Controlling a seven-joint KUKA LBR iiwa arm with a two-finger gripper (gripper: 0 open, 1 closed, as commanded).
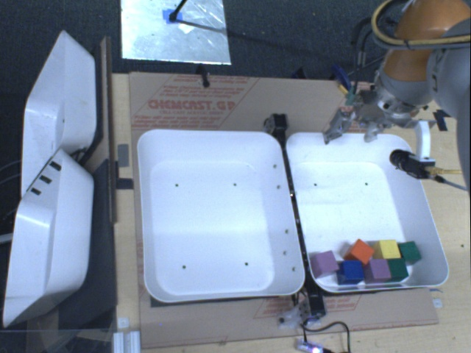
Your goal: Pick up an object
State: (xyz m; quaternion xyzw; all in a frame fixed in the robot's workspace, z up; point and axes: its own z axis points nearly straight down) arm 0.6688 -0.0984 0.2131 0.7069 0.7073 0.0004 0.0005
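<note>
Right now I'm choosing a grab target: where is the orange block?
In the camera view, the orange block sits in the right bin, near its front edge, among the other blocks beside the yellow block.

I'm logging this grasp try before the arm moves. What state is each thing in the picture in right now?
gripper: open, nothing between its fingers, above the far rim of the right bin.
right bin: holds all the blocks, bunched in its near corner.
orange block: tilted, resting on other blocks.
yellow block: in the cluster, touching its neighbours.
blue block: against the near wall.
left bin: upright beside the right bin.
</note>
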